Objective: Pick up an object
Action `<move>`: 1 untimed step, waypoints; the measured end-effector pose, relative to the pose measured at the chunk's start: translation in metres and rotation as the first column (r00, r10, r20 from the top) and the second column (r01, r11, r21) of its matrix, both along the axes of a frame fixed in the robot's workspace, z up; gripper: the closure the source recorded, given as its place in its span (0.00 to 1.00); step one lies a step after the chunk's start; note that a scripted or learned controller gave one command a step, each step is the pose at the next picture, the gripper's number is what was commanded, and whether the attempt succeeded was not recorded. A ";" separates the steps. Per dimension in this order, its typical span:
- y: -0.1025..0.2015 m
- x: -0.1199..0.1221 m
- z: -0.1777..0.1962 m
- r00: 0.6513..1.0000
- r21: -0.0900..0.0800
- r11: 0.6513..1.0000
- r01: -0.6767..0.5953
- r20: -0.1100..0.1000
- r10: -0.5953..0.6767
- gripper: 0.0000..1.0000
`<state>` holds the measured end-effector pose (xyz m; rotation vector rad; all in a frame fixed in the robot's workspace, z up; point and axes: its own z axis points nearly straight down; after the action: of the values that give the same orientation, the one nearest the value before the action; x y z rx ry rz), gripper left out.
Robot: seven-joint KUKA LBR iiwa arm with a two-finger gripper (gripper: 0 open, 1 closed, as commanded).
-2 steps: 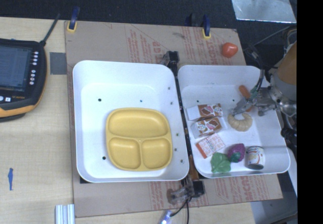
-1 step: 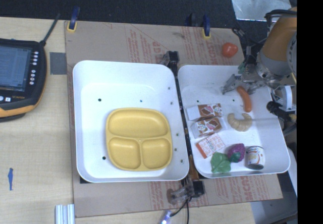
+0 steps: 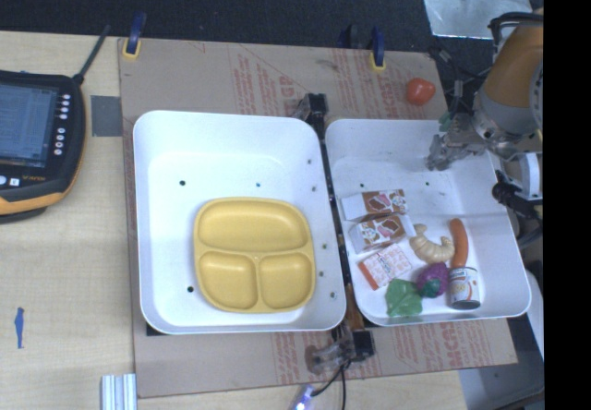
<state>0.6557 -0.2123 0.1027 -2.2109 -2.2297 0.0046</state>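
Camera view: tool (image 3: 441, 155) hovers well above-right of the packets (image 3: 379, 231).

yellow tray (image 3: 254, 254) in left bin (image 3: 152, 168) | food items (image 3: 416, 256) in right bin (image 3: 499, 302)

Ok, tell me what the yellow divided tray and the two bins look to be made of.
The yellow divided tray looks like moulded plastic with a matte finish: one even colour, rounded edges, soft dividers between three compartments, no sharp glare. The left bin and right bin look like thin formed white plastic, smooth and slightly glossy, with rounded corners and raised rims, though painted metal can't be ruled out.
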 end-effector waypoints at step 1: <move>0.002 -0.032 0.080 1.000 0.000 1.000 0.006 0.003 -0.006 1.00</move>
<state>0.6241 -0.2103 0.1828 -2.2192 -2.2239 0.0010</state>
